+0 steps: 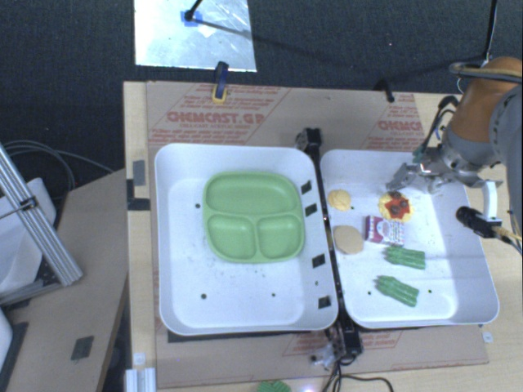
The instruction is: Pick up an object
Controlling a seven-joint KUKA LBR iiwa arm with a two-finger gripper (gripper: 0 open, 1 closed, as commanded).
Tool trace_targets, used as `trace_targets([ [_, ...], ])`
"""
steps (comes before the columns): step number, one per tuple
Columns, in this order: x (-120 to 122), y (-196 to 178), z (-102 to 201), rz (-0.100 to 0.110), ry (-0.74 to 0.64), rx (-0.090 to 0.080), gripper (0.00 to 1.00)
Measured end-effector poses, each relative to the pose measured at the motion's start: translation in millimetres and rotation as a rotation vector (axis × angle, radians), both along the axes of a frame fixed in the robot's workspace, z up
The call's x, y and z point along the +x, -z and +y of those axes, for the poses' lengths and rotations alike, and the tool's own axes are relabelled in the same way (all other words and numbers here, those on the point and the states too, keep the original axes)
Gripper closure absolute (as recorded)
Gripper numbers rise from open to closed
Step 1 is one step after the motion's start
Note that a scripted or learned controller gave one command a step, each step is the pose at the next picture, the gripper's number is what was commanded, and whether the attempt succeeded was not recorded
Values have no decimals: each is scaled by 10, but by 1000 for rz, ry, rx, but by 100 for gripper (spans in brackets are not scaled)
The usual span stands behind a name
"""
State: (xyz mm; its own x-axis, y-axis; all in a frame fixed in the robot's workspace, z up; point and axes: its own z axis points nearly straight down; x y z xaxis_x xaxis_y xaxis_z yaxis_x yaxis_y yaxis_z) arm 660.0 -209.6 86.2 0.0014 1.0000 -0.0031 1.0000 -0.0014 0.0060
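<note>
The right bin (466, 276) holds several small objects. A red and yellow piece (396, 206) lies near its middle, with a white and purple packet (384, 230) just below it. A small yellow piece (339, 198) and a tan round piece (349, 238) sit by the bin's left wall. Two green pieces (405, 257) (396, 290) lie toward the front. My gripper (406, 176) hangs over the bin's back part, just above and right of the red and yellow piece, with nothing visibly held.
The left bin (176, 300) bears a green divided plate (253, 216). The grey arm with its orange band (478, 109) comes in over the right bin's back right corner. A black divider with clips (323, 219) runs between the bins.
</note>
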Motion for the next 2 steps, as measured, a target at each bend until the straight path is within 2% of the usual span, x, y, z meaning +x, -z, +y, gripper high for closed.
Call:
trace_targets([
  [1,-307,6,31,4,-1,2,0],
  [2,-501,7,33,4,-2,2,0],
])
